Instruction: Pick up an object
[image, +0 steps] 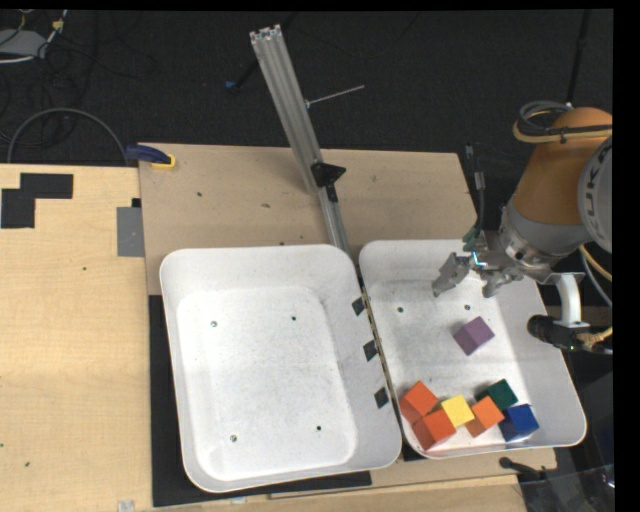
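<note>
White bins are sitting side by side on the wooden bench, and we are looking down at them. We are seeing the gripper hanging over the top part of the right bin. Its two fingers are spread apart, and nothing is sitting between them. Just below it, a purple block is lying by itself on the bin floor. Down in the near corner, more blocks are huddling close together: two orange blocks, a yellow block, another orange block, a green block and a blue block. We are seeing the left bin next to it. A long metal bar is leaning over the bench behind the bins.
</note>
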